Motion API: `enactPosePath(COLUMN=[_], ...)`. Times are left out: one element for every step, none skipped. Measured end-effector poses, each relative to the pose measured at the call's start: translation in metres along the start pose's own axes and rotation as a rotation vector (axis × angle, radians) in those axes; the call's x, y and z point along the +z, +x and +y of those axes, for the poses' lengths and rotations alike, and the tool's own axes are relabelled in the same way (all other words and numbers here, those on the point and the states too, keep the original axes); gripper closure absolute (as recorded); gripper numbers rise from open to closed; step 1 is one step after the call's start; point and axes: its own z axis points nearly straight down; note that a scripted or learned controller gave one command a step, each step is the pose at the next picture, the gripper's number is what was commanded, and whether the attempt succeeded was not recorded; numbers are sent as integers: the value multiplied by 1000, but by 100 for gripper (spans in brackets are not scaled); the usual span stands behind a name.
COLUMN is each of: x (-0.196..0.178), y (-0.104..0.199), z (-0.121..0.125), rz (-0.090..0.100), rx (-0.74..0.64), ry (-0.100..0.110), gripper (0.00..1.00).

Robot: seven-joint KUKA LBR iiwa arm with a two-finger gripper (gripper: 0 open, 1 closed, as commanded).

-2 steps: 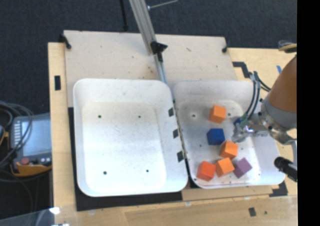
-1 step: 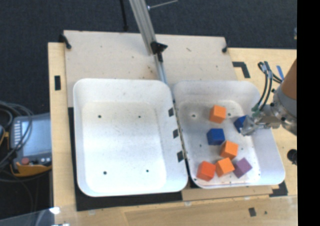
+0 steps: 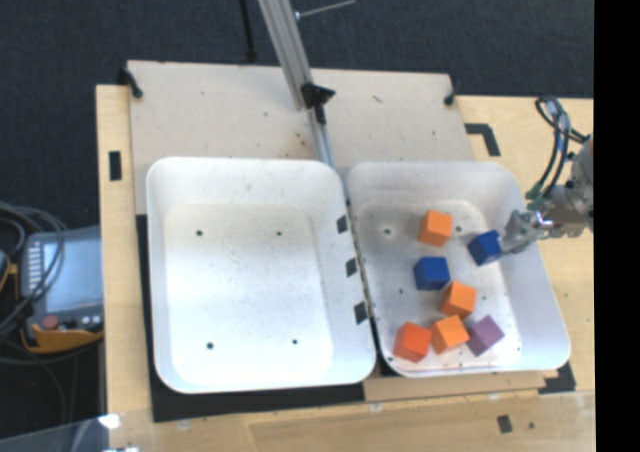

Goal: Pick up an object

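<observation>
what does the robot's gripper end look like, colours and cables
The grey metal two-finger gripper is small and silvery, on a blocky grey wrist at the view's right. Thin green and dark cables loop above the wrist.

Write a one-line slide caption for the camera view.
Pincer at the right bin beside a blue cube, with orange, blue and purple cubes scattered nearby and the left bin alongside.

We see the arm [image 3: 572,195] cut off at the right edge, and its fingers look too blurry to tell open or closed.
</observation>
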Motion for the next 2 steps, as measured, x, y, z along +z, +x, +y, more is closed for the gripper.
enactPosePath(x=[-2,12], y=[47,103], z=[26,51], rz=[2,2], rx=[-3,-3], ry=[5,6], gripper=[100,100])
